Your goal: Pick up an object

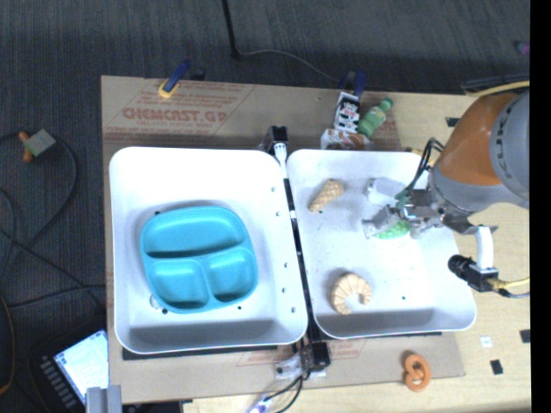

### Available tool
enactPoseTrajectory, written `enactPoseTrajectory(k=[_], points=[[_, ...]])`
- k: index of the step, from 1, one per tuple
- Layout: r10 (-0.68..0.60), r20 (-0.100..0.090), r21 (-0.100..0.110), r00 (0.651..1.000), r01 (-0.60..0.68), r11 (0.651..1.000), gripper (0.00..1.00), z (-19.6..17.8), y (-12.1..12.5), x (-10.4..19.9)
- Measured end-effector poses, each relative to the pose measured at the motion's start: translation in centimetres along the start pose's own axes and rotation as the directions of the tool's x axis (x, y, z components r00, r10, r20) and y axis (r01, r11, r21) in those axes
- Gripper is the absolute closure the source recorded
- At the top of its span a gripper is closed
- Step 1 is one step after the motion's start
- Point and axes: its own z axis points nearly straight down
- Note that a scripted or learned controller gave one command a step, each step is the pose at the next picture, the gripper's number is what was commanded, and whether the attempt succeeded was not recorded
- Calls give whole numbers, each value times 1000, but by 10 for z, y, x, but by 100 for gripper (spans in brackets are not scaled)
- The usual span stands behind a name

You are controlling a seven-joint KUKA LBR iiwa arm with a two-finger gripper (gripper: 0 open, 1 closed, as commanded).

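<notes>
Arm reaching into the right bin, its hand (398, 220) low over a green thing (393, 229).

The hand sits right of centre in the frame, in the upper half of the right bin (448, 312); whether it is open or closed I cannot tell. The green thing lies just under its tip, mostly hidden, and its long axis seems to run left to right. A cone-shaped pastry (325, 194) lies up and left of it, long axis slanted, narrow end toward the lower left. A curled croissant (350, 292) rests near the bin's lower edge. The left bin (129, 317) holds a blue divided tray (199, 257), long axis left to right.
</notes>
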Motion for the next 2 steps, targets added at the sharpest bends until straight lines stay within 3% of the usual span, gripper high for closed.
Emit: enactPoseTrajectory(k=[1,2], points=[[-1,-1,1,1000,1,1000,0,32,-2,27],[0,-2,2,1000,0,1000,0,3,-22,7]])
